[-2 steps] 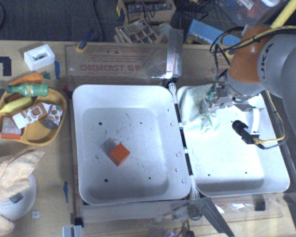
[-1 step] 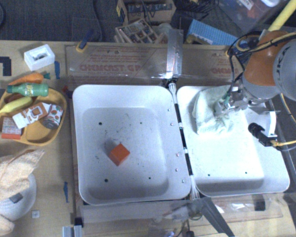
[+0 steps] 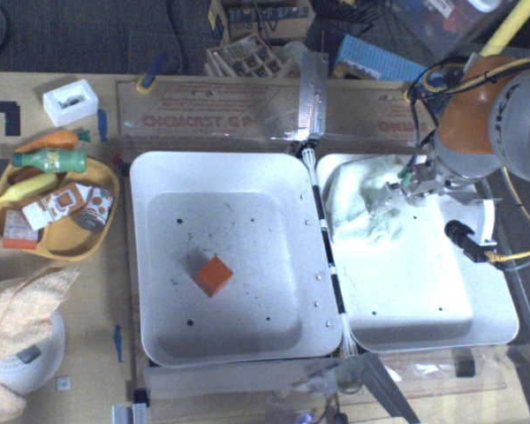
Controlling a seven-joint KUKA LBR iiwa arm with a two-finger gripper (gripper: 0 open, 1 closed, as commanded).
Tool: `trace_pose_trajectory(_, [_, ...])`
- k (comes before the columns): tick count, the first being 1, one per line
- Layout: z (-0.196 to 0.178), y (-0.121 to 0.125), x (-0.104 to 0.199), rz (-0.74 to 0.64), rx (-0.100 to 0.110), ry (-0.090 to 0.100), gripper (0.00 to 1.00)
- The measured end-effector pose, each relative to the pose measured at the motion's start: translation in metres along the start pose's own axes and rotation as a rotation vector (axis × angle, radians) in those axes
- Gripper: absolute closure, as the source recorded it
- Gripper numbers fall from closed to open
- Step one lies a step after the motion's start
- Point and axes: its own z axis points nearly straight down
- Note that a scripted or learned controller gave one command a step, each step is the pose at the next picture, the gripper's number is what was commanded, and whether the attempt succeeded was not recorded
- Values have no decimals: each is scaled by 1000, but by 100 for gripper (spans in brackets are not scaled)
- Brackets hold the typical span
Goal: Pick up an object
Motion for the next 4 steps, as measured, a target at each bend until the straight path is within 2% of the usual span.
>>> trace_pose_trajectory(1, [0, 12, 51, -43, 2, 2, 0])
trace_pose_trajectory(2, [1, 38, 47, -88, 8, 4, 0])
trace_pose_trajectory(3, [0, -8, 42, -35, 2, 5, 0])
trace_pose_trajectory(4, [0, 28, 49, 0, 2, 1, 0])
